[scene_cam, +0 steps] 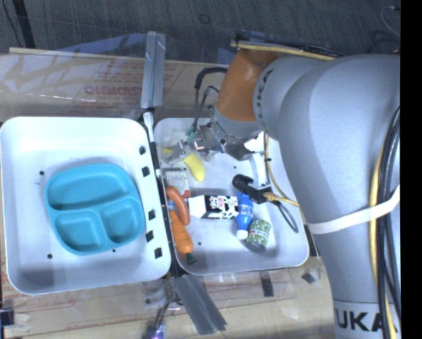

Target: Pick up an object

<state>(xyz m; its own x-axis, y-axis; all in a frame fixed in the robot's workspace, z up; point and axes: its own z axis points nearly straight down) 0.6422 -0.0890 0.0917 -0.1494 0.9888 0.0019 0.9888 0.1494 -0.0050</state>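
Fingers [185, 149] blurred — arm [324, 119] hides much of right bin [296, 249].

blue divided tray [94, 207], left white bin [27, 143]

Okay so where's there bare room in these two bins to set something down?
The left bin has bare floor all around the blue divided tray, widest along its top wall and lower left corner. The right bin is crowded: banana, carrot, cow-print carton, blue bottle and green can, with the gripper at its top.
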